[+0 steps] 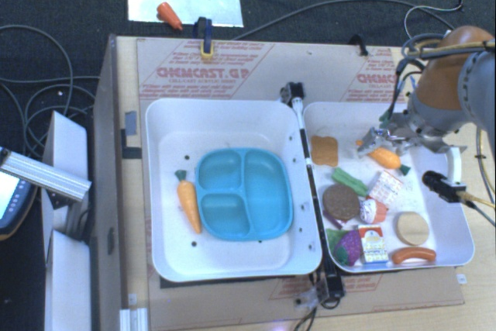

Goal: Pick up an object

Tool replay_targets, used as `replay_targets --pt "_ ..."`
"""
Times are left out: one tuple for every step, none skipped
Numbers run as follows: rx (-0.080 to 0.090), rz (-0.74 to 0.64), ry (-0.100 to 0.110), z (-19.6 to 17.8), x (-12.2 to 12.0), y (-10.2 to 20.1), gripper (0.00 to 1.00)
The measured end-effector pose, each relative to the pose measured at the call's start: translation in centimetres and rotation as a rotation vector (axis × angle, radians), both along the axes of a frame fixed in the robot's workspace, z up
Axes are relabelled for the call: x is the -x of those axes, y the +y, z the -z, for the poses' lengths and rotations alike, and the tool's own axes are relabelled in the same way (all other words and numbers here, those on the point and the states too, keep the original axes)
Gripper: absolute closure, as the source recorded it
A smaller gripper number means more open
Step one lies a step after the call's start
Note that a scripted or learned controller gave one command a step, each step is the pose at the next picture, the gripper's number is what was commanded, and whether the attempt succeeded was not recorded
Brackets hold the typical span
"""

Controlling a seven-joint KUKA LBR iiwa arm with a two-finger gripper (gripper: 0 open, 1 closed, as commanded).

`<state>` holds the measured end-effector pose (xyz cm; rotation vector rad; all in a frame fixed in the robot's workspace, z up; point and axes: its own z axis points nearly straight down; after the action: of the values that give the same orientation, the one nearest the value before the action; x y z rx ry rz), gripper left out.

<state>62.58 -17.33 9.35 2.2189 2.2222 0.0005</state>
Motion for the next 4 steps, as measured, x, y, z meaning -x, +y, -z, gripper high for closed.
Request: replay_targets --pt "0.001 -0.003 -0.004 -5.3 -4.4 0.4 0.0" --pt "0.0 0.0 0.001 1.0 -0.1 0.1 0.0" --pt "0.001 -0.002 -0.004 -0.2 -0.2 0.1 1.0" --pt "0.0 -0.003 -0.004 -8.2 1.2 4.6 1.0"
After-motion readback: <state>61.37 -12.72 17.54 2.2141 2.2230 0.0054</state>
